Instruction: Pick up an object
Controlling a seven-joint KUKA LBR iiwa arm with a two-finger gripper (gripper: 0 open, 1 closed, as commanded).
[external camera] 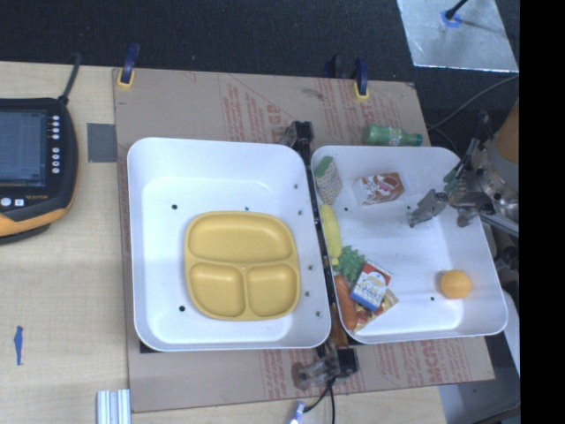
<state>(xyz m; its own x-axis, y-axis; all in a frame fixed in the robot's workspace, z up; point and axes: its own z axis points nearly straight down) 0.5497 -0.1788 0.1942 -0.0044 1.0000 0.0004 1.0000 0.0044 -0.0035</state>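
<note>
My gripper [446, 212] hangs over the right side of the right bin [402, 321], its two fingers spread open with bare white floor between them. An orange ball [455, 283] lies below it near the bin's front right corner. A red and white packet [380, 188] lies to the gripper's left at the back. Along the bin's left wall sit a small striped cup [328, 181], a yellow corn cob [330, 228], a green leafy piece [350, 261], a carrot [343, 300] and a colourful packet [372, 287].
The left bin [154, 170] holds a yellow divided tray [240, 265]. A green bottle [393, 136] lies on the cardboard behind the right bin. A control pendant [31, 166] rests at the bench's far left.
</note>
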